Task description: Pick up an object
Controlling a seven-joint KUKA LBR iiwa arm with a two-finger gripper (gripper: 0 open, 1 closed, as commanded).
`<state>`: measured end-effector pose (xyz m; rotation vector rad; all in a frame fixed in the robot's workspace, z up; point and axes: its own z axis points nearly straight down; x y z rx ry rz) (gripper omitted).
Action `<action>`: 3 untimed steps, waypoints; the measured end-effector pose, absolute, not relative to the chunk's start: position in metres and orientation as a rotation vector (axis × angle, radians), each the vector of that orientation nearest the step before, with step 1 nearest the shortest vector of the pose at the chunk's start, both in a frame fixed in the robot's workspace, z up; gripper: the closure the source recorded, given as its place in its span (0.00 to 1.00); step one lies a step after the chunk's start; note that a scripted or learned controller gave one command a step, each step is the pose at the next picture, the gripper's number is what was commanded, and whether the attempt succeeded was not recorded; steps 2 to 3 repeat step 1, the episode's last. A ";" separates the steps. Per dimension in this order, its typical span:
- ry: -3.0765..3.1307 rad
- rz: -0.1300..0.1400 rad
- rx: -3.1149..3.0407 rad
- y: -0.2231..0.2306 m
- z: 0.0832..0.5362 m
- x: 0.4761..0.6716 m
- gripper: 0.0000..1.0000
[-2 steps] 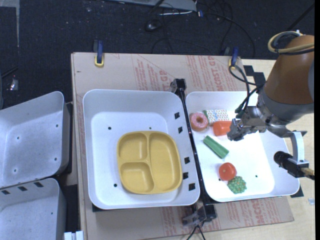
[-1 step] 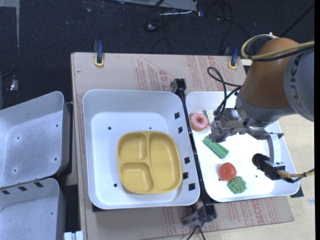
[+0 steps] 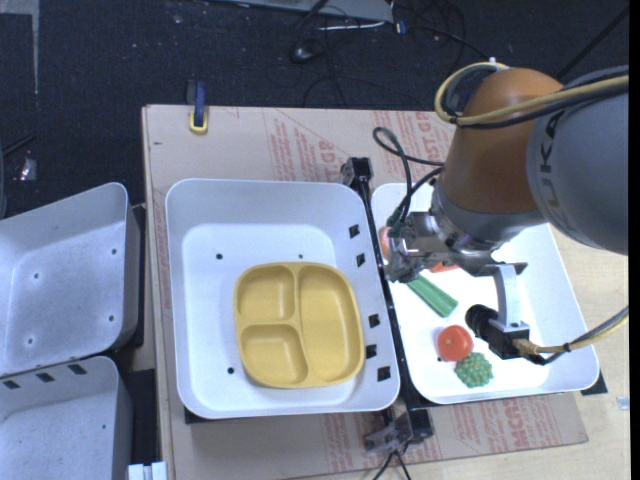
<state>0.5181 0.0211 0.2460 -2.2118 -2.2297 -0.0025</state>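
Looks like the reach-in step: the gripper [image 3: 415, 253] hangs over the right white bin [image 3: 570, 298] beside the green plastic block [image 3: 433, 295], can't tell its state, so next it needs to drop squarely onto it.

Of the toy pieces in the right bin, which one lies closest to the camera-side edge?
The bumpy green piece, like toy broccoli. It lies just below the round red piece, while the long green block lies farther up, by the arm's wrist.
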 end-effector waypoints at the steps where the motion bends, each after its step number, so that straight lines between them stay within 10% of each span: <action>1: -2.230 -0.002 -2.212 0.072 0.246 0.525 1.00; 3: -2.230 -0.002 -2.212 0.072 0.246 0.525 1.00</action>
